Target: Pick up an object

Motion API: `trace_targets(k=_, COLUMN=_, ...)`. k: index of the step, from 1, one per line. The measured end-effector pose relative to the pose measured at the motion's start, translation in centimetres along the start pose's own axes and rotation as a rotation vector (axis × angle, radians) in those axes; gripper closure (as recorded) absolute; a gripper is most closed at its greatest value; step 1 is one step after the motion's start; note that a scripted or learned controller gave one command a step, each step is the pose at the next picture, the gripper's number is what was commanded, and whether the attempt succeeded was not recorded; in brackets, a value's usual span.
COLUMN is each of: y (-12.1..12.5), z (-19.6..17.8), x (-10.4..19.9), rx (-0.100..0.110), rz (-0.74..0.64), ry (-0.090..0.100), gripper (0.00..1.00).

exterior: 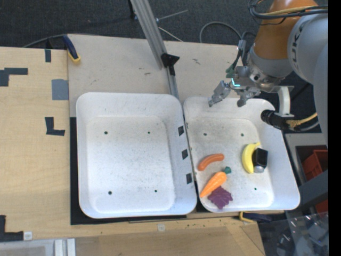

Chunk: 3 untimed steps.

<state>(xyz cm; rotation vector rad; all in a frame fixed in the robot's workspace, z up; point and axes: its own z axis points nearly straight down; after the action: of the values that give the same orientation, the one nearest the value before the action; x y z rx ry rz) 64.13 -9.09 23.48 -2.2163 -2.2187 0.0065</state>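
Shallow white plastic bins: two — left one [128, 153], right one [241, 129]
Orange toy sausage [211, 161]: one
Orange toy carrot with green top [214, 183]: one
Purple toy grape bunch [220, 197]: one
Yellow toy banana [248, 158]: one
Small black-and-grey block [259, 160]: one — touching the banana

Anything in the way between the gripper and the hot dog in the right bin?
No. From the gripper down to the hot dog, the camera view shows bare white floor of the right bin.

A robotics lab; a plywood surface [32, 159] marked with tape, two white bins [128, 153], loose cables [218, 31], an aluminium camera post [152, 31].
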Motion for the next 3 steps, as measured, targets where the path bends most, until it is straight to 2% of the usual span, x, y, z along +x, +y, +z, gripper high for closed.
trace_targets(k=1, y=0.1, z=-0.3, x=0.0, rx=-0.005, rz=-0.001, ry=-0.001, gripper=0.0)
trace_targets(k=2, y=0.7, z=4.3, x=0.4, rx=0.0, rz=-0.002, ry=-0.001, gripper=0.0)
trace_targets(k=3, y=0.9, z=10.6, x=0.0, rx=0.001, rz=0.0, ry=-0.002, gripper=0.0)
